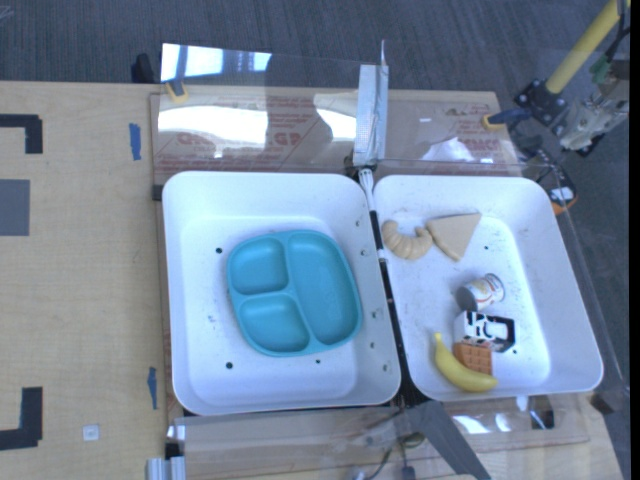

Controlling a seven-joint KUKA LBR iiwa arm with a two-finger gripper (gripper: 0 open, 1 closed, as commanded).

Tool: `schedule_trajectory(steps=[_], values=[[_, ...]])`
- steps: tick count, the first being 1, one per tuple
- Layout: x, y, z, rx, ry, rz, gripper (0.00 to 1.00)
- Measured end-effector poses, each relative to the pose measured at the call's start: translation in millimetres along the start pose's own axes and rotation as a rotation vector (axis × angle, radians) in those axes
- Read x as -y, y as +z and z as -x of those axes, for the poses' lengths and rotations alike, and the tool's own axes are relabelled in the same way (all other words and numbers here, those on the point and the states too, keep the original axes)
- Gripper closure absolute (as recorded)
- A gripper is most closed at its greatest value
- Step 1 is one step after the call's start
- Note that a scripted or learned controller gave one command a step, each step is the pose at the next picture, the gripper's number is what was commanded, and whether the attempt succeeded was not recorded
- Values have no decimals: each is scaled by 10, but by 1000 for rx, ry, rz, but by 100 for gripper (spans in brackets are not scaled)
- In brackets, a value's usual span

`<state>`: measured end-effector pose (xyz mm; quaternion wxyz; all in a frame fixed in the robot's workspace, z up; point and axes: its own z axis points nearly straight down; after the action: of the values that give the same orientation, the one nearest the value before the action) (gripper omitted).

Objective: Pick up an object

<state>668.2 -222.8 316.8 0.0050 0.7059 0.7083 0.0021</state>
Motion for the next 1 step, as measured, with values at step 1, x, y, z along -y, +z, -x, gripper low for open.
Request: schedule_trajectory(steps=[1], values=[[32, 937, -19, -5, 0, -18, 100]])
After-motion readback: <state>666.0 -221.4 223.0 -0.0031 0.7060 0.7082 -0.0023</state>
